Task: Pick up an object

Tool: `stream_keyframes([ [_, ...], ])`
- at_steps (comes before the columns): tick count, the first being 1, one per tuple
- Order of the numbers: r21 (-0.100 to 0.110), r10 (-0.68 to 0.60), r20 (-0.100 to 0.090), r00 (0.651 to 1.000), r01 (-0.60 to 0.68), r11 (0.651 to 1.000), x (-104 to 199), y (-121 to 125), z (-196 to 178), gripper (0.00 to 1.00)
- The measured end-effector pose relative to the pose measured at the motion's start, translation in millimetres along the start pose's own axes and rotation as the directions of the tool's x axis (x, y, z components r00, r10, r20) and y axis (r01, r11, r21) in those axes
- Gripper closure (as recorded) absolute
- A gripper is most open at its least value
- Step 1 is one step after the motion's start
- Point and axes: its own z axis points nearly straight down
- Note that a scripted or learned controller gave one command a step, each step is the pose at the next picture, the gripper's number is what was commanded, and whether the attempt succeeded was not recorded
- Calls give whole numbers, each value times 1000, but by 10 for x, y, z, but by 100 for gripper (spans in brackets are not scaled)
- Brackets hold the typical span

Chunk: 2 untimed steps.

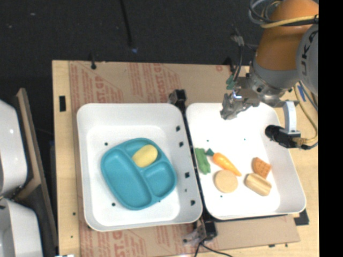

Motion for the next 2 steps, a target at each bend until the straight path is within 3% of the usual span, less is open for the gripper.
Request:
stream_keyframes([
  [2, 0, 1, 0, 1000, -1, 1000, 907, -197, 40, 100],
])
